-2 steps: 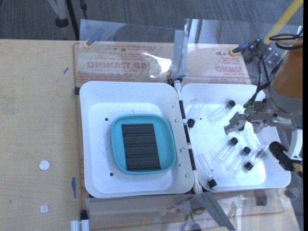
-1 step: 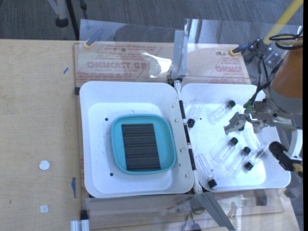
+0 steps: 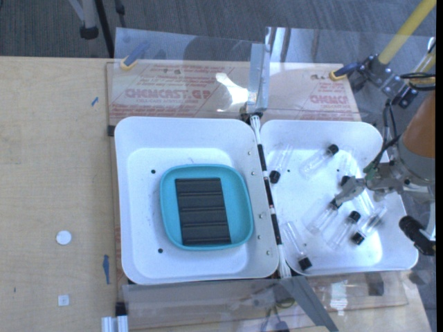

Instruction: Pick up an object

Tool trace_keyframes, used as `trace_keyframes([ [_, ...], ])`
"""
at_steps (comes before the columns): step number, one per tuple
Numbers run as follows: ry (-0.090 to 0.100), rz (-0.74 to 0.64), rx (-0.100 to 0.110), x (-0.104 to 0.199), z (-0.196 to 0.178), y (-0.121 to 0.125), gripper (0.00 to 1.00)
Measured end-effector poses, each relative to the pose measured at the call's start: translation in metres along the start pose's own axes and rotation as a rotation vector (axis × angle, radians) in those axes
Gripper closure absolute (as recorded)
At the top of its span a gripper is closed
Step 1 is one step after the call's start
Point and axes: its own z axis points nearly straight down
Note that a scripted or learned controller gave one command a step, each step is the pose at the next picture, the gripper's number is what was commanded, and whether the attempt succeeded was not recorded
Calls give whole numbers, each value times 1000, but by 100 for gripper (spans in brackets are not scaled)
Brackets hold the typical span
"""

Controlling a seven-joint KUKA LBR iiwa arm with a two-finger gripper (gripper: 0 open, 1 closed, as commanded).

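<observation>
Several clear plastic vials with black caps lie scattered in the right bin (image 3: 374, 133). One vial (image 3: 313, 162) lies near the bin's middle top, another (image 3: 279, 162) by the left wall, and one (image 3: 295, 238) at the lower left. My gripper (image 3: 344, 194) reaches in from the right and hangs low over the bin's middle. Its tip is right beside a clear vial (image 3: 324, 218) and a black cap (image 3: 344, 180). I see nothing clearly held. In the left bin (image 3: 131, 144) a teal tray (image 3: 239, 192) holds a dark ribbed block (image 3: 202, 211).
A metal divider (image 3: 263, 178) separates the two bins. A clear panel with red lettering (image 3: 166, 92) stands behind them. The wooden bench (image 3: 48, 158) stretches to the left, with a small white disc (image 3: 64, 238) on it.
</observation>
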Motion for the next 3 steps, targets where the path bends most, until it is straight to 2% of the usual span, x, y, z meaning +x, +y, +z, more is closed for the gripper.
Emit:
trace_keyframes([
  [1, 6, -41, -14, -9, 67, 25, 0],
  [2, 25, -62, -7, -18, 63, -33, 0],
  [3, 16, -56, -8, -23, 57, -33, 100],
])
